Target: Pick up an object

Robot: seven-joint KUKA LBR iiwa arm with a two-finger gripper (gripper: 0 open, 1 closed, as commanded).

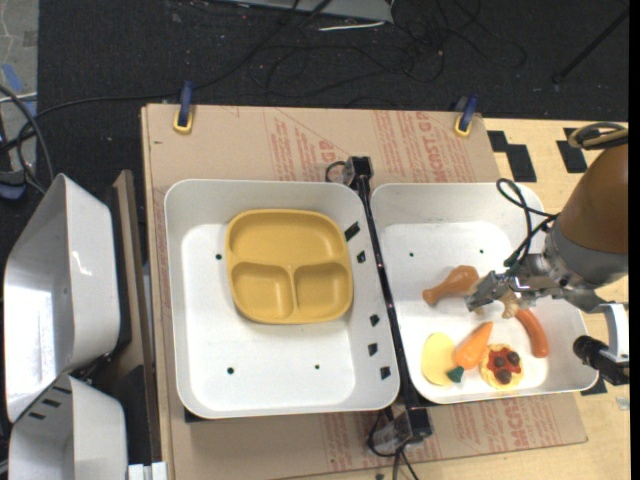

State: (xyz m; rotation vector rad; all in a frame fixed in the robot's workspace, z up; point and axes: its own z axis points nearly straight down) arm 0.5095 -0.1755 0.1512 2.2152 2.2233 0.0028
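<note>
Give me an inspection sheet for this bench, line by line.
Surface: cardboard-covered bench with a left bin and a right bin.
Job's things: drumstick, carrot, sausage, yellow slice and pizza piece in the right bin.
Clutter: yellow divided plate in the left bin.
Gripper: gripper low in the right bin, beside the drumstick.
Cables: black cables on the floor behind.
Surroundings: two clamps on the far edge; spare bins at left.

Red printed lettering on the cardboard sheet (400, 138) under the bins (upside down, not legible)
</note>
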